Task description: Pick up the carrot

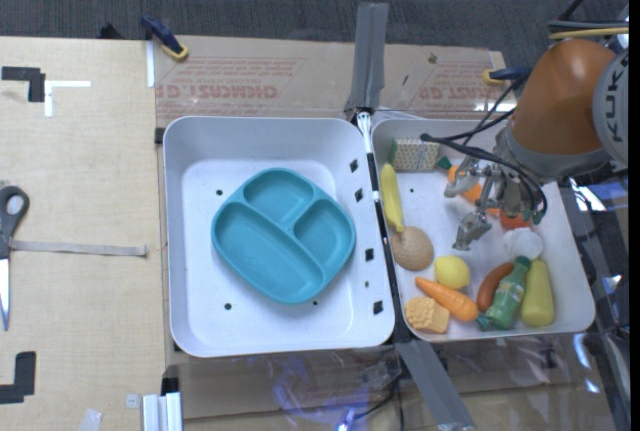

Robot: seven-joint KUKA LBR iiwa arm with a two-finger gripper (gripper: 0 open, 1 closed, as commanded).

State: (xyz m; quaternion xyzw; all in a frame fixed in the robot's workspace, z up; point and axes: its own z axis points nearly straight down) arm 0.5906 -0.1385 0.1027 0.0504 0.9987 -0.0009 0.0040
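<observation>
Orange carrot (447, 298) lies hemmed between lemon (452, 271) and bin's front wall (500, 332).

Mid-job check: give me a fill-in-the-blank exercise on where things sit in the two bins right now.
1. The blue divided plastic plate lies in the ____ white bin.
2. The orange toy carrot lies in the right white bin, just below the round ____ lemon.
3. The arm's gripper hangs over the ____ white bin.
4. The green plastic bottle lies between a red sausage and a long ____ squash.

Missing words: left; yellow; right; yellow
</observation>
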